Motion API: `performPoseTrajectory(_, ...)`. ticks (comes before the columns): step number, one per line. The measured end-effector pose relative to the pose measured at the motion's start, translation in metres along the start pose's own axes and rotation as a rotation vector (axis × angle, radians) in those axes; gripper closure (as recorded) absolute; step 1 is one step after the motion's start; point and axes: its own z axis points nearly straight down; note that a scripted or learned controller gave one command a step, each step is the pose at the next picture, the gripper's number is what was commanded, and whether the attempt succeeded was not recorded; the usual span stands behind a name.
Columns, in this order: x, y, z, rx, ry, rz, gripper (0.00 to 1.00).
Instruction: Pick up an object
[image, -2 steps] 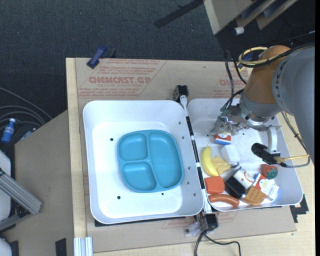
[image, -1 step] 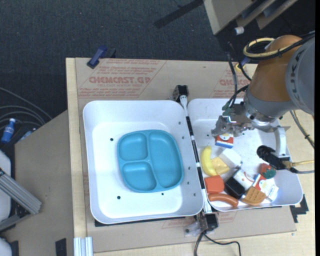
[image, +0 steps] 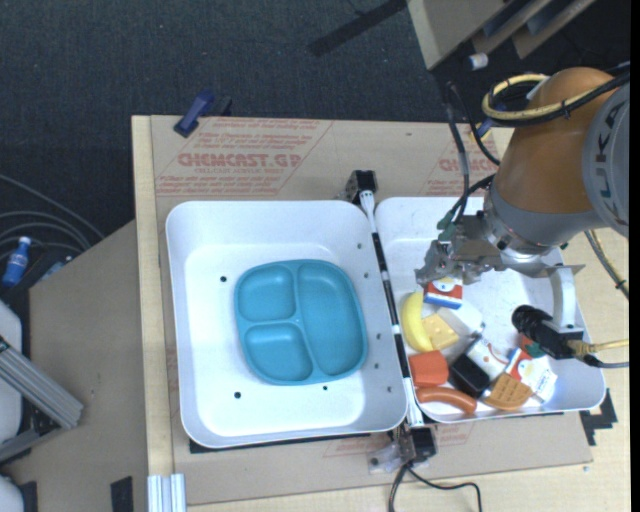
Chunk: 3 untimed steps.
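Gripper (image: 446, 262) hangs low over the right bin (image: 400, 222), on the end of the grey and orange arm (image: 550, 150) that comes in from the right. Its metal tip points down at the pile of toys. I cannot tell from this view if it is open, closed, or holding anything, because the arm hides most of it.

Right under the tip, a tiny bit toward the front of the bench, sits a small red, white and blue carton (image: 442, 294). It looks like it is touching the tip, or almost touching. This is my guess for the thing to pick up, since it is the nearest toy. It looks short and boxy, with no clear long side.

Just past the carton, on the front side, lies a yellow banana (image: 414, 322). Its long side runs away from the tip, toward the front of the bench. Beside it is a pale yellow wedge (image: 441, 330) like cheese. Further front are an orange block (image: 429, 369), a black piece (image: 467, 377) and more small toys.

Off to the left of the tip is the left bin (image: 190, 300). A blue divided plate (image: 299, 320) lies in it, well apart from the tip.

To pick up the carton, I think the tip needs only a short drop and then a squeeze.
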Motion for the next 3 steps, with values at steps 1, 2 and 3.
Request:
performPoseTrajectory(1, 0.020, -0.053, -0.022, 0.002, 0.000, 0.000, 1.00)
performPoseTrajectory(2, 0.018, -0.042, -0.029, -0.003, -0.001, 0.000, 1.00)
performPoseTrajectory(3, -0.032, 0.041, -0.030, -0.003, -0.002, 0.001, 1.00)
